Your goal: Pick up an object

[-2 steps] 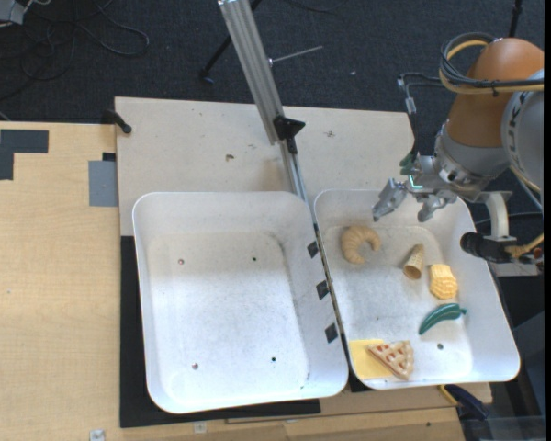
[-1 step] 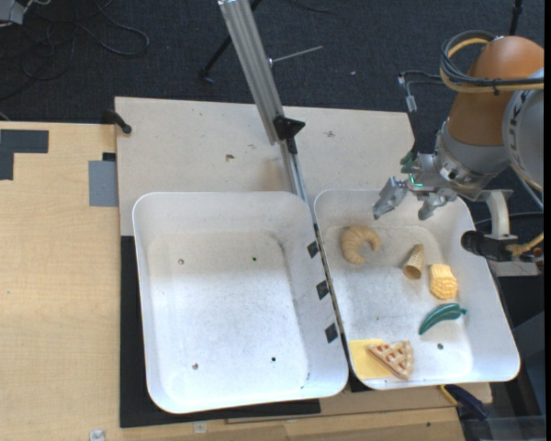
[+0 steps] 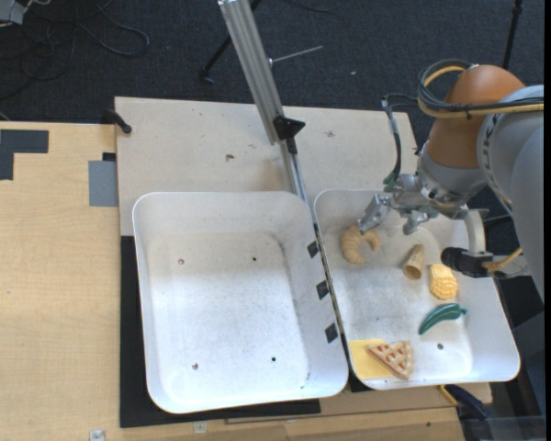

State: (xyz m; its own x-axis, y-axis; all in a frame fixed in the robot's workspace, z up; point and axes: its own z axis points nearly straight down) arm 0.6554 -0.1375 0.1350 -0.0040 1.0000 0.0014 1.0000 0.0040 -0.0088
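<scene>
The left bin (image 3: 165,211) is seen beside the right bin (image 3: 496,361), which carries the toy foods. A croissant (image 3: 357,243) is found near that bin's far left corner, directly under the gripper (image 3: 394,217), whose fingers are spread apart above it with nothing pinched between them. To the right of the croissant, an ice-cream cone (image 3: 413,260) and a corn cob (image 3: 444,281) are laid close together. Nearer the front, a green pepper (image 3: 441,317) and a waffle wedge (image 3: 391,356) are placed well apart from the gripper.
</scene>
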